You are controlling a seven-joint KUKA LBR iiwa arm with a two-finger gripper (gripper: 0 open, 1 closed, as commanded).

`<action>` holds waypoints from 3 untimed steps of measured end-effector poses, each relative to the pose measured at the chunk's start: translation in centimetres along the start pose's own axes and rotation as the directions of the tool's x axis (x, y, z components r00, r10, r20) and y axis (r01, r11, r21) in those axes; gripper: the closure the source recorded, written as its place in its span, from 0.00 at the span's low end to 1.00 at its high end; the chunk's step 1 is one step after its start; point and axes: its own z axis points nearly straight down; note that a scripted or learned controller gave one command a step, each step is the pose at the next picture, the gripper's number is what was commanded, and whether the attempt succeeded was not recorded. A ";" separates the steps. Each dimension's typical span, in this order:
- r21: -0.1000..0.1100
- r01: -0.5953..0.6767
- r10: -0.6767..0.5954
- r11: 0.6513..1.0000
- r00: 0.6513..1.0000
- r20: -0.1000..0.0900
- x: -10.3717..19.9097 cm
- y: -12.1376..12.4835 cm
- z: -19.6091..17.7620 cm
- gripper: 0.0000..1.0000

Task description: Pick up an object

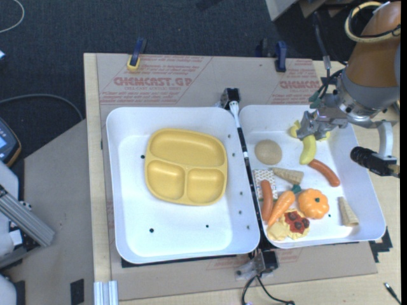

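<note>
**Gripper low over the banana in the right bin**

While the arm (372, 49) reaches in from the right, its gripper (313, 131) hangs over the far part of the right bin (365, 199), just above the upper end of a yellow banana (307, 150). Whether the gripper is released or clenched cannot be told, and nothing can be seen grasped in it.

The banana lies directly under and just nearer the camera than the gripper, close enough that contact cannot be ruled in or out. A round beige cookie (268, 151) sits to the gripper's left. An orange sausage (324, 171) lies just beyond the banana's lower end. Farther below the gripper are a small pumpkin (313, 203), a carrot (280, 207) and a pizza slice (291, 224).

Well off to the gripper's left, the left bin (127, 189) holds a yellow divided plate (186, 166).
</note>
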 end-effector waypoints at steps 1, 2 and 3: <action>0.000 0.002 -0.002 1.000 1.000 0.000 3.4 -4.9 -1.0 1.00; -0.002 0.003 -0.003 1.000 1.000 0.000 7.0 -8.1 -1.5 1.00; -0.001 0.000 0.000 1.000 1.000 0.001 6.0 -8.5 0.4 1.00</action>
